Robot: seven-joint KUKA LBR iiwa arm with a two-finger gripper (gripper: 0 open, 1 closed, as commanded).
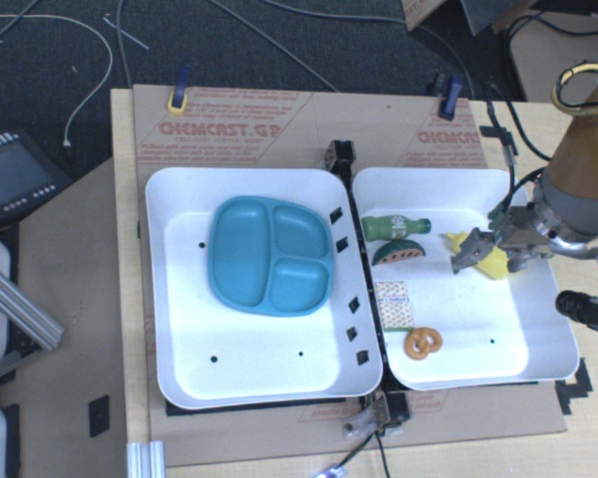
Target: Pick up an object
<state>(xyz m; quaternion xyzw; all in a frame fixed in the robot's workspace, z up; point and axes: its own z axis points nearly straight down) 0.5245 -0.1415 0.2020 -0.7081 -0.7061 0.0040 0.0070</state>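
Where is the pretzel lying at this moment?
In the camera view, the pretzel lies in the right bin, near its front edge, just below the patterned square card and apart from the gripper.

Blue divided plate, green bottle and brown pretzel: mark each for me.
Blue divided plate (271,256), camera view, on its central ridge.
Green bottle (394,227), camera view, on its body.
Brown pretzel (423,343), camera view, on its looped middle.
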